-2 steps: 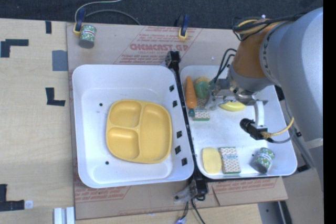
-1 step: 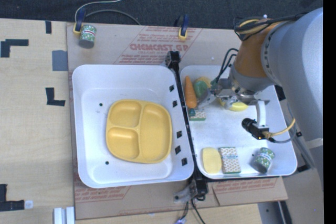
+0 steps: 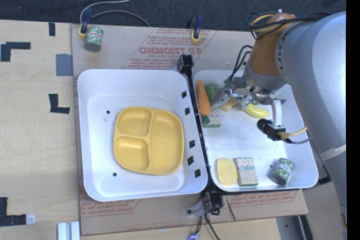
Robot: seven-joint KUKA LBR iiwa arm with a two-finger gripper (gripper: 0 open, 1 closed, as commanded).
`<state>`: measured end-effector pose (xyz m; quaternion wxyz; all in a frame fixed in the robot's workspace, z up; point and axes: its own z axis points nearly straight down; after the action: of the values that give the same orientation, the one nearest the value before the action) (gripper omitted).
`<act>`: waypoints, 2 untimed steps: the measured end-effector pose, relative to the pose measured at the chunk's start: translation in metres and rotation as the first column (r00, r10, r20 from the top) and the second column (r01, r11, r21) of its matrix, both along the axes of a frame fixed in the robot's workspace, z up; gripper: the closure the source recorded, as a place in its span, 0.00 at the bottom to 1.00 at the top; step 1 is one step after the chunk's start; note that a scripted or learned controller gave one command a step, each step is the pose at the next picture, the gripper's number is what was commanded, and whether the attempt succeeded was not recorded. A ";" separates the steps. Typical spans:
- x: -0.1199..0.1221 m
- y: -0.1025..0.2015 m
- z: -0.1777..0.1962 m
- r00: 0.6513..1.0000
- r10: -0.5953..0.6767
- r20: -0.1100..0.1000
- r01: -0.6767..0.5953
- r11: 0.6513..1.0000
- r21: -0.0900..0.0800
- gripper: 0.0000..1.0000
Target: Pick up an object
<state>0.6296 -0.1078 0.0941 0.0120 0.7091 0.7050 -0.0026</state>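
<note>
Right bin [image 3: 292, 177] | end effector [image 3: 239, 93] low at far end, grip unclear | banana [image 3: 256, 111] just beside it, carrot [image 3: 203, 98] near

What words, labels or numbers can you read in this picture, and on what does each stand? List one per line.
"CHEMCAST GP": red print on the brown cardboard sheet behind the bins; smaller red lines around it are blurred.
Patterned packet in the right bin: print too small to read.
Small cans: labels unreadable.

Banana [image 3: 256, 111] beside carrot [image 3: 203, 98], right bin [image 3: 298, 177]
</note>
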 end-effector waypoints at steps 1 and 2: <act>0.001 0.008 0.008 1.000 0.003 0.000 -0.003 1.000 0.015 1.00; 0.001 0.005 0.009 1.000 0.001 0.002 -0.001 1.000 0.010 0.00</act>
<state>0.6306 -0.1025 0.1028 0.0090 0.7086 0.7055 0.0015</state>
